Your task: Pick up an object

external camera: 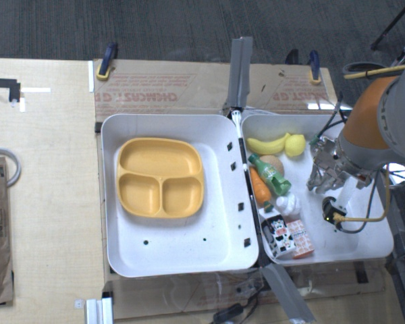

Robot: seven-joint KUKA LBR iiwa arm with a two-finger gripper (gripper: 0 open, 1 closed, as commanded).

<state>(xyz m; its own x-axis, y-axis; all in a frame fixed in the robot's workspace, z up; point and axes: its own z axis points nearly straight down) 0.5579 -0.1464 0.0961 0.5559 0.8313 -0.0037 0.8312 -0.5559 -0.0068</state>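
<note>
pincer (pixel 322 181) low over the right bin (pixel 364 245), near its middle right, at the end of the grey arm (pixel 371 123) with the orange band; impossible to tell from this slanted look-down whether spread or closed, and nothing seen caught in it. black cable (pixel 337 216) looping just below it over the bin floor.

along the right bin's left side, a row of candidates for picking: yellow banana (pixel 266 144) at the top, yellow lemon (pixel 295 145) touching its right end, green bottle (pixel 270 172) tilted just below, orange carrot (pixel 260 186) beside it against the divider, small white item (pixel 287 204) under the bottle, printed carton (pixel 288 238) lowest. all apart from the pincer, to its left.

left bin (pixel 182 255) bearing a yellow divided plate (pixel 160 177), three compartments, in its upper left part. cardboard sheet (pixel 162 90) behind both bins, held by blue clamps (pixel 108 61).
</note>
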